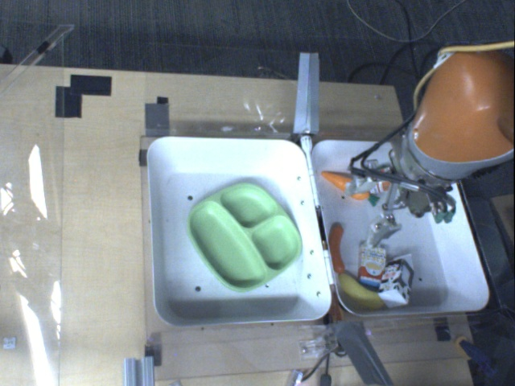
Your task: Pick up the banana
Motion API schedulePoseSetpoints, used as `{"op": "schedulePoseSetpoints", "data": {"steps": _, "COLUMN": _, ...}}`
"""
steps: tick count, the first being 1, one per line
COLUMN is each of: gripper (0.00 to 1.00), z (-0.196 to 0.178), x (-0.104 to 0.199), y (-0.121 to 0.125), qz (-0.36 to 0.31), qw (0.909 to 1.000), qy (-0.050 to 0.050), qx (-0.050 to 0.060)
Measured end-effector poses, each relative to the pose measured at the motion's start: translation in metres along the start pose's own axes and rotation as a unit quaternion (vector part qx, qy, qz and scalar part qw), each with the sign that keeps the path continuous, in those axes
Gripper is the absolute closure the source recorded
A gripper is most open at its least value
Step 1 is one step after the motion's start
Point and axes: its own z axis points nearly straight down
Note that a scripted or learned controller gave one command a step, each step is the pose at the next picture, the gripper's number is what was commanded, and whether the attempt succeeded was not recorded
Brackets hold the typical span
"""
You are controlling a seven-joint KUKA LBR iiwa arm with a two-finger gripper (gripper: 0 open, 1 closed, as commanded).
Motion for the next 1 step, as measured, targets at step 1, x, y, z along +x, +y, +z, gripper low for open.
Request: {"op": "schedulePoseSetpoints", "data": {"steps": 1, "gripper": 0.00, "z": 0.0854, "x": 0.0498, "y": -0.0883, "qz": -0.028, "qw": 0.9996, "qy": 0.003, "qx": 0.000}}
